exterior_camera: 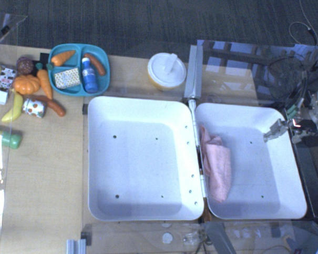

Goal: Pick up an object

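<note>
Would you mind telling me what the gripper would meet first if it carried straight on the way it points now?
The gripper points left and slightly downward over the right bin. Carrying on, it would probably meet the bin's bare floor first, or else the pink cloth by the left wall; its height is hard to judge.

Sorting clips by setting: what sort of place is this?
Probably a robot grasping lab bench: two shallow white bins side by side, a pink cloth in the right one, and toy food on a blue tray nearby.

Soft pink cloth (217, 164) in smooth white plastic bin (281, 208).
</note>
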`<control>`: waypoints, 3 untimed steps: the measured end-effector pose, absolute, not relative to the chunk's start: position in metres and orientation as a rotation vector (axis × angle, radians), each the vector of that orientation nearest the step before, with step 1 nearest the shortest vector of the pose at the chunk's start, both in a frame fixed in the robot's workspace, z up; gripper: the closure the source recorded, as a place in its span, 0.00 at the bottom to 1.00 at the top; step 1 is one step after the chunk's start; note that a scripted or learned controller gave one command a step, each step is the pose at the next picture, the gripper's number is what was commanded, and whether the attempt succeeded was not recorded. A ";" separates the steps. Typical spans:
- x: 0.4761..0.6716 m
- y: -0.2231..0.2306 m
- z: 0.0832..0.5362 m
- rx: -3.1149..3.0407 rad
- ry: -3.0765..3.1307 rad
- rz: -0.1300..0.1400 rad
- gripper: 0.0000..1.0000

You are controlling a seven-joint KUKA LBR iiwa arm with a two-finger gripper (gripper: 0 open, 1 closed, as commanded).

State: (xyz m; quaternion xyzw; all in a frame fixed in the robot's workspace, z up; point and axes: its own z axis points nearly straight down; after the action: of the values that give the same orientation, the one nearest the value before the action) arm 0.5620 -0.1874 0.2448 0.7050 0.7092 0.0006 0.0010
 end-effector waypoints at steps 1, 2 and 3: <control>0.563 -0.167 0.096 2.267 2.169 0.005 0.00; 0.569 -0.193 0.088 2.441 1.966 0.010 0.00; 0.643 -0.183 0.086 2.402 2.017 0.005 0.00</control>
State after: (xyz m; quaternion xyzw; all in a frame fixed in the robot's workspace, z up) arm 0.6429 -0.1833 0.0863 0.7658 0.6430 0.0015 0.0026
